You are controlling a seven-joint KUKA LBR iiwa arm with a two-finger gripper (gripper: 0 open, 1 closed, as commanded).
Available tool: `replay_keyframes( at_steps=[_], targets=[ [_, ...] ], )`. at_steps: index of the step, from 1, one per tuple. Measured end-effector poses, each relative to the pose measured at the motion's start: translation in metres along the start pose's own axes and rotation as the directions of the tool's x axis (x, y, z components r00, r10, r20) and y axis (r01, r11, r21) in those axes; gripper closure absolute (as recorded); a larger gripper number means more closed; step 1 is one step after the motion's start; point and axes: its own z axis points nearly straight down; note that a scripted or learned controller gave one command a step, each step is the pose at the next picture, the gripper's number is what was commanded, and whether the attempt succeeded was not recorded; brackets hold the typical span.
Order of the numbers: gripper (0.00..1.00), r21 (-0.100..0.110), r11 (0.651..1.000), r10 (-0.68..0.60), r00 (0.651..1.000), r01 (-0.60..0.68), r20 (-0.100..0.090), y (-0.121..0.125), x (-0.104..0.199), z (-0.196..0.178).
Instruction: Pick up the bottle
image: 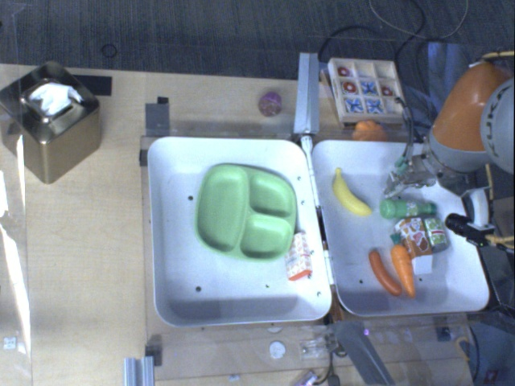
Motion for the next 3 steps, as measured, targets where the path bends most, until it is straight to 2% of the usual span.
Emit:
replay_keyframes(
  at_steps=[1,2,3],
  targets=[
    [0.0,0.0,1.0,0.0,1.0,0.0,0.0,0.0,0.0,0.0],
    [0.0,0.007,0.971,-0.239,0.971,0.239,-0.004,-0.036,-0.008,0.013],
    [1.0,-0.001,0.971,-0.241,0.971,0.241,0.001,-0.032,-0.008,0.0]
  ],
)
